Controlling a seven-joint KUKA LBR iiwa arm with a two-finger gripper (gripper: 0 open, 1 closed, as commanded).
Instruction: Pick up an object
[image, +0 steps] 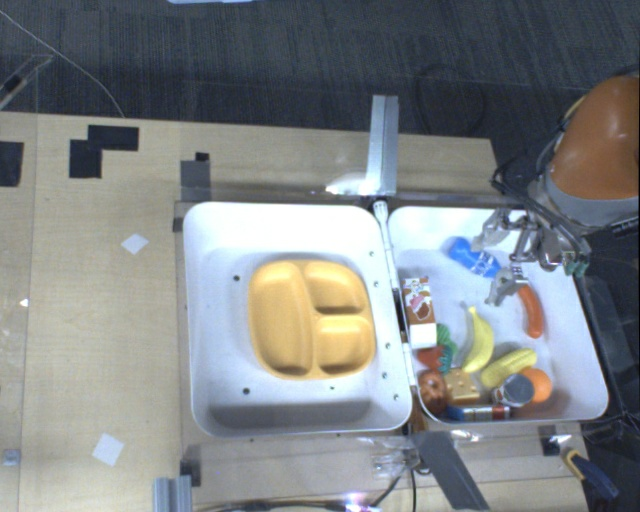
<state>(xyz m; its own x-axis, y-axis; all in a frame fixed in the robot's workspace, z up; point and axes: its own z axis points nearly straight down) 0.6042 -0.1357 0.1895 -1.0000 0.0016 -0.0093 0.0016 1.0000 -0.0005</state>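
The hand hangs open, holding nothing, over the right bin, between the blue item and sausage, likely choosing.

Even, bright overhead light washes out the white bins, with glare on the metal post at the far side. Shadows are soft. The picture is slightly blurry and grainy, and small items lack detail.

Grey arm with orange band reaching from right, tool lowered, fingers seemingly spread
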